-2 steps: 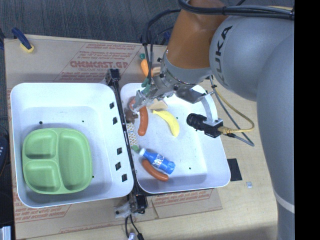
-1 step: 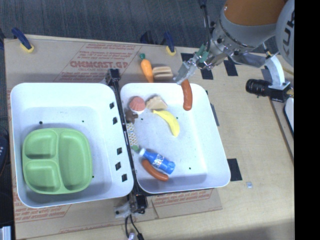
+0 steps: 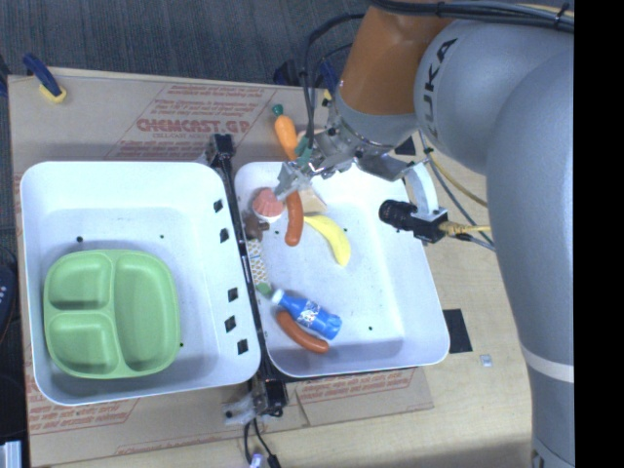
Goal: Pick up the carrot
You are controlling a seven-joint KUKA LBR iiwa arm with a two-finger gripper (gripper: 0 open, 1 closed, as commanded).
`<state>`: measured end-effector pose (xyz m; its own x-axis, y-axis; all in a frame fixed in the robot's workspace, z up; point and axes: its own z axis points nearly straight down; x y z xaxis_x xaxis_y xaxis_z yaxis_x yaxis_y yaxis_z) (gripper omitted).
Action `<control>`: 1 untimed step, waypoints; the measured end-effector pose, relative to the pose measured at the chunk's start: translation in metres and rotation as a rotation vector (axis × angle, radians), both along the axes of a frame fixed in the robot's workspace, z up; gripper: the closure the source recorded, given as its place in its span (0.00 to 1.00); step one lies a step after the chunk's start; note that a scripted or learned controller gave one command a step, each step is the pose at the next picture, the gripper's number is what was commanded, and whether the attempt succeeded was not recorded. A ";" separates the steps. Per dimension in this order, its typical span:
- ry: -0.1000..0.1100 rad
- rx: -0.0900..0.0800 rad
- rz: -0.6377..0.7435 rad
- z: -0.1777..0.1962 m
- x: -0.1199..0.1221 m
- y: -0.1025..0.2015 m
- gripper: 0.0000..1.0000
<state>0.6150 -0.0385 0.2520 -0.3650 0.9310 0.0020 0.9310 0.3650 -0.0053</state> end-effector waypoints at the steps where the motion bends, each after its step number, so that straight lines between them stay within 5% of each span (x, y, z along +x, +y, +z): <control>1: -0.004 -0.001 -0.100 0.054 0.042 0.023 1.00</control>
